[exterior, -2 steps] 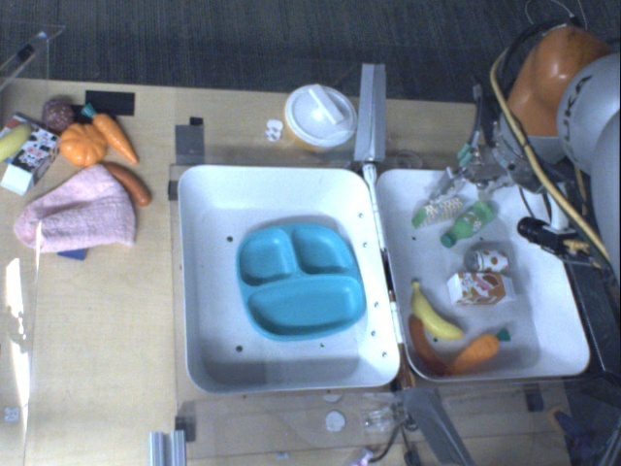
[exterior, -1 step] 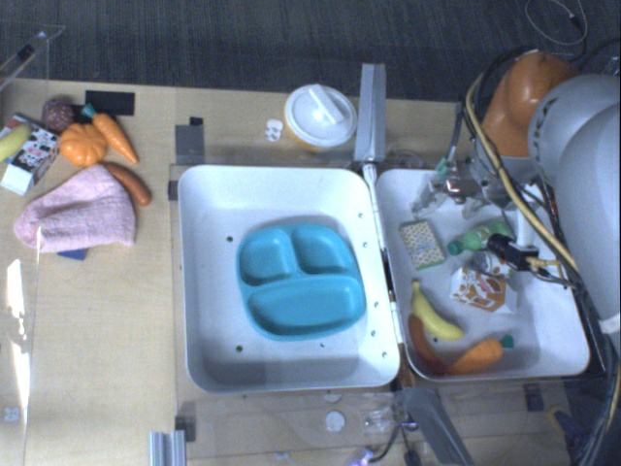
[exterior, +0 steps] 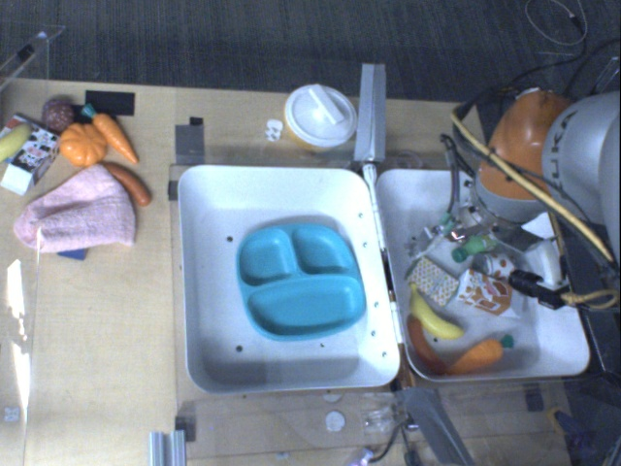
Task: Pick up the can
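Judging the can (exterior: 487, 291) light, stiff and slick, we'd grip across its round sides; it lies in the right bin (exterior: 572, 357), at 5 o'clock from the gripper (exterior: 454, 229), whose state we cannot tell

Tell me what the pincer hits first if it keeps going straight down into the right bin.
Probably the small green item just under the pincer, with the patterned packet beside it. Depth is hard to judge from this slanted view.
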`<state>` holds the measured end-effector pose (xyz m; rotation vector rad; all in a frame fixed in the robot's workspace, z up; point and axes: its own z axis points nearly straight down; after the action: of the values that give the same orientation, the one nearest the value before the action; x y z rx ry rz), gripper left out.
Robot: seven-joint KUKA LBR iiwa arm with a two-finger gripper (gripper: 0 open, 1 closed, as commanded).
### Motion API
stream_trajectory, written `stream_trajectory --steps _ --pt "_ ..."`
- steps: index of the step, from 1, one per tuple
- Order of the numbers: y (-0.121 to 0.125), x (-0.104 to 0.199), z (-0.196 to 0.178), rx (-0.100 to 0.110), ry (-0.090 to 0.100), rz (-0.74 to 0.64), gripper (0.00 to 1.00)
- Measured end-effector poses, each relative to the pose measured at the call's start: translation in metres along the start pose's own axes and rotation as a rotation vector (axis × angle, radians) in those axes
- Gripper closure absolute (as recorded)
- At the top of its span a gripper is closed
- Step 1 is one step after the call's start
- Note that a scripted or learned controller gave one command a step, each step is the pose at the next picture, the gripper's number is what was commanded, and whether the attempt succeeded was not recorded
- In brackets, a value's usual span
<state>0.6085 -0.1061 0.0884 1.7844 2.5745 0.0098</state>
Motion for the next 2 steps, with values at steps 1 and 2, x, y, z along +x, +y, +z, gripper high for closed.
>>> stream_trajectory --steps 1,2 --pt "-0.059 0.035 -0.002 -0.004 -0.002 0.120 0.00" --pt "-0.090 0.047 -0.003 -0.010 -0.005 0.127 0.00"
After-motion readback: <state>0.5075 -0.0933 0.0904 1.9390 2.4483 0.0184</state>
